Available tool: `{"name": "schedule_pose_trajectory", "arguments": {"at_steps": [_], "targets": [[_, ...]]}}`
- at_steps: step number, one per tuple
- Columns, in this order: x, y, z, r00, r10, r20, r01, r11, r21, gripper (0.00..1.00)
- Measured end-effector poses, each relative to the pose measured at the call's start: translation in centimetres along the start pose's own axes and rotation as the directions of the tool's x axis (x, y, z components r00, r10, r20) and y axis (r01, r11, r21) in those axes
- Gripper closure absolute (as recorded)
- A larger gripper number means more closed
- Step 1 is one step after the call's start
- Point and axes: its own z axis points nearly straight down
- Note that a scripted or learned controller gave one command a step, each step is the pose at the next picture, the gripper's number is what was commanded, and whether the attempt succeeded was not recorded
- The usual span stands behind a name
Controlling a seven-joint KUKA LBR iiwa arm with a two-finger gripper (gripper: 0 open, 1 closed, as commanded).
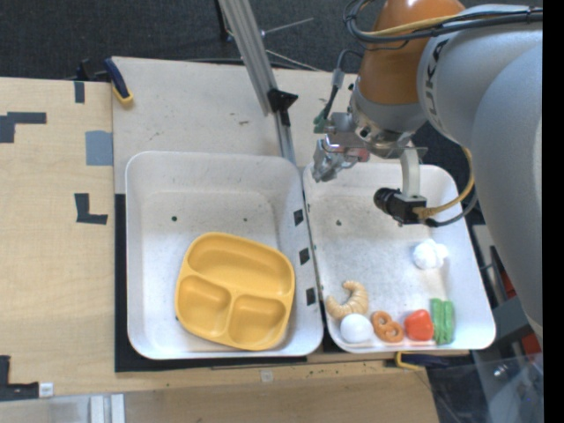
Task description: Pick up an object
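My gripper (pixel 328 164) hangs over the far left corner of the right bin (pixel 388 245), close to the divider between the bins. Nothing shows between its fingers. Along the right bin's near edge lie a tan croissant (pixel 350 299), a white egg (pixel 356 328), a small pretzel (pixel 387 325), a red piece (pixel 419 324) and a green piece (pixel 442 319). A white ball-like object (pixel 429 255) rests near the bin's right wall. All of these sit well toward the near side, away from the gripper.
A yellow divided tray (pixel 235 290) lies in the left bin (pixel 154 236). A slanted metal pole (pixel 256 60) rises behind the bins. A black clamp with cable (pixel 402 205) hangs from the arm over the right bin.
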Motion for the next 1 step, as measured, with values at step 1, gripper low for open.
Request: {"name": "schedule_pose_trajectory", "arguments": {"at_steps": [1], "targets": [[5.67,2.18,1.08,1.000,-0.001,0.000,0.001,1.000,0.001,1.00]]}}
